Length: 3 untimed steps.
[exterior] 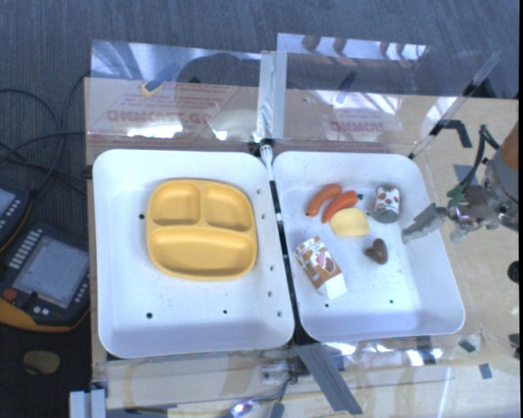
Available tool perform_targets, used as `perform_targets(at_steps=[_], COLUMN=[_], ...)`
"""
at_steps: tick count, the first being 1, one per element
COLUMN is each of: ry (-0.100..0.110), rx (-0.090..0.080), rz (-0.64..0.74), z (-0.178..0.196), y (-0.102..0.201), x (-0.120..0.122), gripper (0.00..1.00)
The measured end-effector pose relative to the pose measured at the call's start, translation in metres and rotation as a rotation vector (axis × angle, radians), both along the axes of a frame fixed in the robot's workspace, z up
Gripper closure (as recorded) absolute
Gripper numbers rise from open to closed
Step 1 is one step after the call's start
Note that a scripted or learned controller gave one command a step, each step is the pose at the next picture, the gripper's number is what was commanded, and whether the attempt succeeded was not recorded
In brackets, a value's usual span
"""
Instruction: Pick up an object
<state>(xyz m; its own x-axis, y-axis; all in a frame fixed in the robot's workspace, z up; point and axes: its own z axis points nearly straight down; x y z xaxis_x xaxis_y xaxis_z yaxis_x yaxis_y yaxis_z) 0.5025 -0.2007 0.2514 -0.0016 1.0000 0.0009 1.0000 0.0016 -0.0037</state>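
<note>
Nearest, low in the right bin, a small carton lies tilted; it looks light and crushable, best pinched across its narrow sides. Right of it sits a dark brown piece, small and probably slippery. Farther up lie a yellow lemon, two orange sausages and a can, rigid but rounded. The gripper hovers at the bin's right rim; whether its fingers are spread, I cannot tell

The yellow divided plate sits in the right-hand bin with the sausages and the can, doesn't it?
Not quite. The camera view shows the yellow divided plate alone in the left bin. The sausages and the can are in the right bin.
</note>
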Motion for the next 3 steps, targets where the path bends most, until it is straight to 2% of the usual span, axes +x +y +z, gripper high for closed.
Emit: perform_targets(at_steps=[1,2,3], ry=[-0.012,-0.014,-0.015], rx=[-0.006,-0.005,-0.003], rz=[-0.001,-0.002,-0.003], z=[-0.162,-0.161,-0.152], y=[0.033,0.073,0.073], x=[0.080,0.019,0.020], gripper=[0.00,0.00,1.00])
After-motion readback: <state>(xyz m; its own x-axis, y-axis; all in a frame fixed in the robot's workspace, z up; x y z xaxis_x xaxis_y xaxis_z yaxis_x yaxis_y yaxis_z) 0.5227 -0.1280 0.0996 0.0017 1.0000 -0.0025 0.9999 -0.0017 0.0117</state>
